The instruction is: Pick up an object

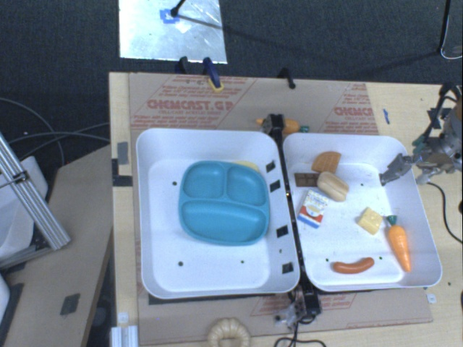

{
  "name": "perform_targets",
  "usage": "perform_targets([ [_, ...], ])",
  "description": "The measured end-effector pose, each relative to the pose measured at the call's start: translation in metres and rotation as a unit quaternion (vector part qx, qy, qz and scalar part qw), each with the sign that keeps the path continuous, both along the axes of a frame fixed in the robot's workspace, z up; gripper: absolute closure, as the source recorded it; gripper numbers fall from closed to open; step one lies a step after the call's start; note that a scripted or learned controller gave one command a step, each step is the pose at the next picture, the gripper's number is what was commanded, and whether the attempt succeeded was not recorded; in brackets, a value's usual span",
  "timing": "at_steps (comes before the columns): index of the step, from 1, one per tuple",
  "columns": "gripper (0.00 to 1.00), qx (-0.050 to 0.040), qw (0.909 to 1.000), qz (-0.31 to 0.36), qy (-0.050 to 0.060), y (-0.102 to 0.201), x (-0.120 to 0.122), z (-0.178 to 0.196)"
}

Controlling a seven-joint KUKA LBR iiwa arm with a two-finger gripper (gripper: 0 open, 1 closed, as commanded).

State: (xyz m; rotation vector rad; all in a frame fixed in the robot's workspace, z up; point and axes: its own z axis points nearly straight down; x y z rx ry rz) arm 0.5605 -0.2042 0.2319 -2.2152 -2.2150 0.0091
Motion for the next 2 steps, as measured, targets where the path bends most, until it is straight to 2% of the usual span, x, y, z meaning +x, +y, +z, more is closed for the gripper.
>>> perform_targets([
  [1,0.00,-0.0015,1.0000,0.002,-0.006,0.001,0.003,0.007],
  [2,0.00,-0.0006,1.0000,0.001,-0.004,0.004,0.002,-0.055],
])
